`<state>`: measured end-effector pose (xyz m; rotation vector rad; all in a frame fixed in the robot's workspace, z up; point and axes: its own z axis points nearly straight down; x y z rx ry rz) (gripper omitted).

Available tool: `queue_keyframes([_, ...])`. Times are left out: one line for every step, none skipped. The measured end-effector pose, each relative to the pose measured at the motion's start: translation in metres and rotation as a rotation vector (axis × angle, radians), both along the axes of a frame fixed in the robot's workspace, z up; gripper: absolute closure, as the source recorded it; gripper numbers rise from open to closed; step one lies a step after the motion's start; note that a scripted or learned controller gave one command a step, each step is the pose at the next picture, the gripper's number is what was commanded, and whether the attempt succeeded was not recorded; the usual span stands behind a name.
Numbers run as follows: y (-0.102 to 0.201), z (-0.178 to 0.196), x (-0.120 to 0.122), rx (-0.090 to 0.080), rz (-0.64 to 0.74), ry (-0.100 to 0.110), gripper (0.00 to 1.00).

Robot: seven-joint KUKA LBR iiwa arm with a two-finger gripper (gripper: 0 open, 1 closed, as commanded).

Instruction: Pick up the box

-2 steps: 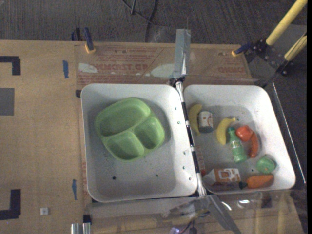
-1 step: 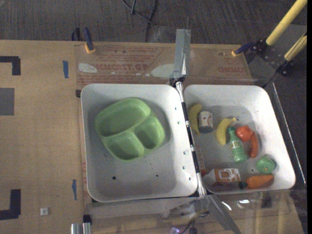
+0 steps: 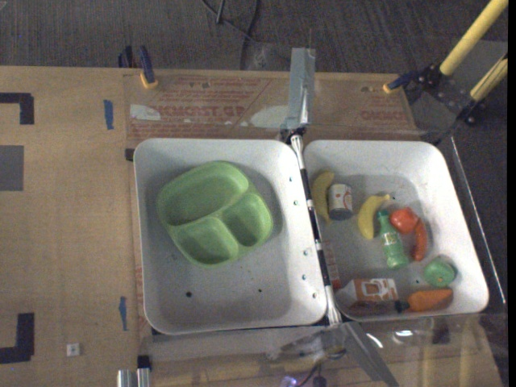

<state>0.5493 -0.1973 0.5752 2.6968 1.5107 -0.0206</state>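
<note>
Camera view: a table (image 3: 64,216) is seen from above at a slant, and two shallow white bins are carried on it side by side. No arm has been brought over either bin, so the state of the tool cannot be told, whether spread or pressed together.

The box (image 3: 372,291), a small orange and white carton, is found in the right bin (image 3: 451,176), lying flat near the front edge and towards the left corner of that bin. A carrot (image 3: 429,300) lies just beside it on the right, apparently touching its end. Further back in the same bin, a green bottle (image 3: 393,244), a yellow banana (image 3: 370,214), a second banana (image 3: 322,193), a small can (image 3: 341,201), a red pepper (image 3: 403,218) and a round green thing (image 3: 440,272) are scattered. In the left bin (image 3: 161,297), a green divided plate (image 3: 214,212) is placed, well apart from the box.

The step in hand is judged to be the very start: the approach has not yet been made and the box is untouched. For the next move, the tool would need to be carried in over the front of the right bin and lowered with its fingers set across the narrow width of the box. Care is called for, since the bin wall and the carrot are close and could be struck or dragged along.
</note>
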Motion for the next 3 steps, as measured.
queue_keyframes([0.002, 0.01, 0.002, -0.004, 0.004, -0.001, 1.0])
queue_keyframes([0.003, 0.02, 0.004, -0.008, 0.008, -0.002, 1.0])
queue_keyframes([0.005, 0.03, 0.006, -0.012, 0.013, -0.004, 1.0])
